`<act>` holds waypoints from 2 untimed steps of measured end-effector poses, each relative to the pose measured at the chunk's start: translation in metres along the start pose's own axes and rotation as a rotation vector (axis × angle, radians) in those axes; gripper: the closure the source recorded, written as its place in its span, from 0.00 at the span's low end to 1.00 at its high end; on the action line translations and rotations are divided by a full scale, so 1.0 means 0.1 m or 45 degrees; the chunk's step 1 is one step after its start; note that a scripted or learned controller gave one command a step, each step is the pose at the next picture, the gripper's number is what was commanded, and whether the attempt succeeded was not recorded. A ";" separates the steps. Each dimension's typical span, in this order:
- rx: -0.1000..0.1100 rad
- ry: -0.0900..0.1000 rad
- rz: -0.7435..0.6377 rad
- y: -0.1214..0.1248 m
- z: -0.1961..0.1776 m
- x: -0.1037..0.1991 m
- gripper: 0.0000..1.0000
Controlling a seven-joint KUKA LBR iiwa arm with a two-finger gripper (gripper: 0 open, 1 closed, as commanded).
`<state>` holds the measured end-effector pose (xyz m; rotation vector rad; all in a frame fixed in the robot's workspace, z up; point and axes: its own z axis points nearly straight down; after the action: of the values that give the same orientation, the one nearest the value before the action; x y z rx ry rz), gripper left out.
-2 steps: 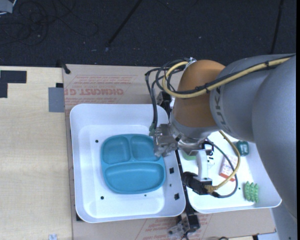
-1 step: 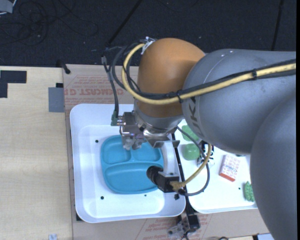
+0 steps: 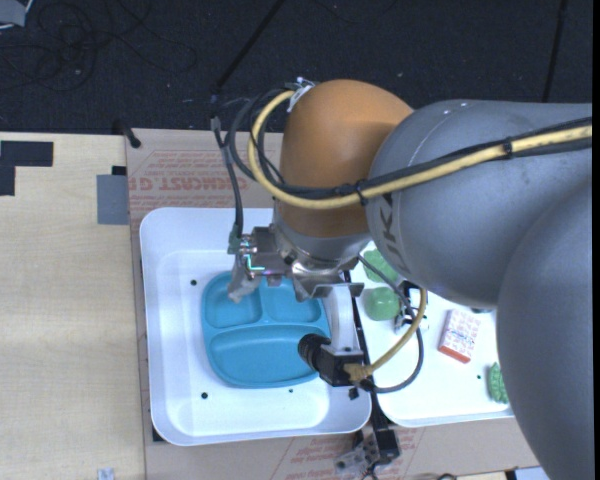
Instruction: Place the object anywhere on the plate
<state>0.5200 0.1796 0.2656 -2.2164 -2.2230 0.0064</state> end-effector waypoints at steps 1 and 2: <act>0.011 -0.004 0.000 0.30 1.16 0.21 0.00; -0.007 0.001 -0.002 1.05 1.22 0.49 0.00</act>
<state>0.6243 0.2286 0.1426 -2.2164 -2.2271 -0.0006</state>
